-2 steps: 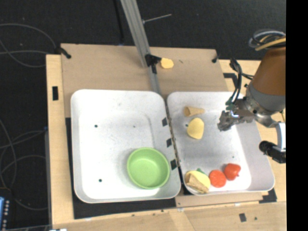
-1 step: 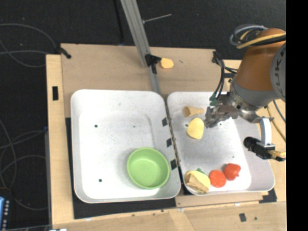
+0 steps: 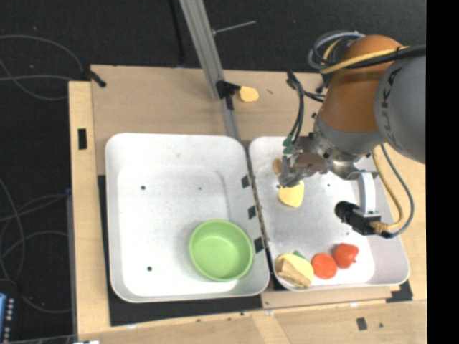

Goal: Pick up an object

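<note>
In the right bin [image 3: 387,264] a pale yellow, rounded object [image 3: 291,196] sits near the upper-left part of the floor. My gripper [image 3: 291,174] hangs directly over it, its tip at the object's top edge; whether it touches or grips the object is unclear. Along the bin's front edge lie a beige-yellow wedge [image 3: 295,269] and two red, tomato-like pieces [image 3: 324,266] [image 3: 346,254]. A small tan item [image 3: 277,165] peeks out just left of the gripper.
The left bin [image 3: 143,163] holds a green bowl [image 3: 221,250] at its front right. A yellow object [image 3: 249,94] lies on the bench behind the bins, next to a slanted metal pole [image 3: 204,41]. Black cabling [image 3: 355,217] hangs off the arm over the right bin.
</note>
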Robot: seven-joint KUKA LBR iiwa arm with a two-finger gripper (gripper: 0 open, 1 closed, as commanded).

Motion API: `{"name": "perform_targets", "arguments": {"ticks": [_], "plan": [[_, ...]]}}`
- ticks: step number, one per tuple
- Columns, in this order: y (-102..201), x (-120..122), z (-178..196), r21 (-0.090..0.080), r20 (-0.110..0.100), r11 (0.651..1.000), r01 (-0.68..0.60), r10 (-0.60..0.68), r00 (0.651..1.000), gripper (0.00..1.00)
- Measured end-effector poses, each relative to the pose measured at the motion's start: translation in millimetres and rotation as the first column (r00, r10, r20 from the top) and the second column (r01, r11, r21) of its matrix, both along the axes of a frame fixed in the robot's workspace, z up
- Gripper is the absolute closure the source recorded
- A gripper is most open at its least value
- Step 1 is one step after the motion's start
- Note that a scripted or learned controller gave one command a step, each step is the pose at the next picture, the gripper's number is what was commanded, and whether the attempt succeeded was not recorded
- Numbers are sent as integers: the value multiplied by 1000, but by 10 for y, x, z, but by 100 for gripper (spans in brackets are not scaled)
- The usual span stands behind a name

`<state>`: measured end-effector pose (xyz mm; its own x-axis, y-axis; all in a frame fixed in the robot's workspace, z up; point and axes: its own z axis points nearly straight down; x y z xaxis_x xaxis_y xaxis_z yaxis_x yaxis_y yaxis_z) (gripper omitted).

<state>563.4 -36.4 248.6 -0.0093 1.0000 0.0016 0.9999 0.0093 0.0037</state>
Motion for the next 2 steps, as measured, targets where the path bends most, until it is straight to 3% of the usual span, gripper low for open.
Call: {"name": "perform_targets", "arguments": {"ticks": [2], "plan": [[1150, -90, -142, -1, -6, 1000, 2, -2, 1000, 100]]}}
